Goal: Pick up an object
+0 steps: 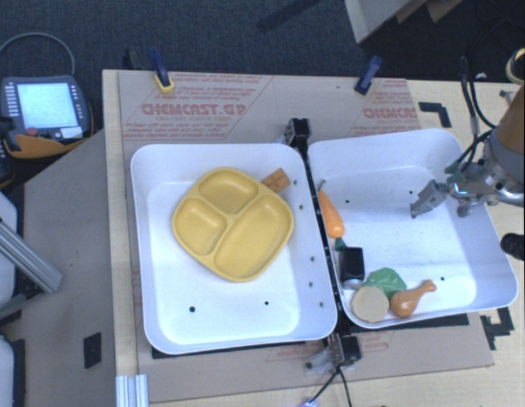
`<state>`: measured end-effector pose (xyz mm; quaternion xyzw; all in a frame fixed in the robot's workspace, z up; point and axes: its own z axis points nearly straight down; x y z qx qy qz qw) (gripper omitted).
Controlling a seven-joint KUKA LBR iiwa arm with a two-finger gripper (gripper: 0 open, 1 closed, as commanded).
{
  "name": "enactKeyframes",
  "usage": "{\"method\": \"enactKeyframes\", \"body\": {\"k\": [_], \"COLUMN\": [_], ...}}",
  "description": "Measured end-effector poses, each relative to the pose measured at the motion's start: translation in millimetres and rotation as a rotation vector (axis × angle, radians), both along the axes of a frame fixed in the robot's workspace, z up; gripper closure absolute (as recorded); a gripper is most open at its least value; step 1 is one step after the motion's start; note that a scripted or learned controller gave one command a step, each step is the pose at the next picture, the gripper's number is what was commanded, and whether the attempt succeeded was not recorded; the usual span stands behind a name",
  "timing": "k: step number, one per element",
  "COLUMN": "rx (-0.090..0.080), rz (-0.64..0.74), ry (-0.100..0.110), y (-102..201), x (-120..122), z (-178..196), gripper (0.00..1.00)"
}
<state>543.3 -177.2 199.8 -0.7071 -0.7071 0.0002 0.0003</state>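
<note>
- Carrot (332,216), the nearest loose candidate for picking, lies against the right bin's (389,155) left wall, well to the left of the pincer (443,200).
- Pincer fingers are spread wide and hold nothing, hovering over bare bin floor.
- Drumstick (412,297), green piece (387,278) and black block (352,264) cluster below-left of it, likely pooled in that corner.
- Board beneath reads "CHEMCAST GP".

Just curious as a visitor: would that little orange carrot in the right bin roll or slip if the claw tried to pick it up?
Probably. The carrot looks rounded, tapered and smooth, so it may roll or slip. It lies against the bin wall, likely hindering a grasp.
</note>
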Motion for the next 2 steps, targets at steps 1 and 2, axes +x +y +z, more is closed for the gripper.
{"method": "enactKeyframes", "body": {"k": [1, 2], "rx": [0.002, 0.002], "rz": [0.000, 0.000], "ry": [0.006, 0.005], "y": [5.6, 5.3], "x": [0.5, 5.4], "z": [-44.1, -88.6], "gripper": [0.00, 0.00]}}
